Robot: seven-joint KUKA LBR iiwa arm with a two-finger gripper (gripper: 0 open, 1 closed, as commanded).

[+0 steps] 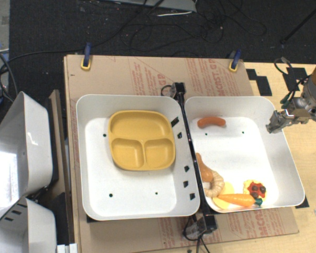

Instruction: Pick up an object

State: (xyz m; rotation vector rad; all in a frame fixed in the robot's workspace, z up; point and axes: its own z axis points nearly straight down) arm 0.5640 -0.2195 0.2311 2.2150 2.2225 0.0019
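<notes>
Presently the gripper (278, 122) hangs over the right bin's (284, 146) outer rim, finger state indeterminable, well apart from the sausage (211, 122) and the carrot (236, 198) heaped among other toys, so a descent here risks striking the rim.

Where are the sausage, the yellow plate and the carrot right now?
sausage (211, 122): camera view, middle of its length, upper part of the right bin.
yellow plate (142, 139): camera view, central divider ridge, left bin.
carrot (236, 198): camera view, mid-body, near edge of the right bin.
</notes>
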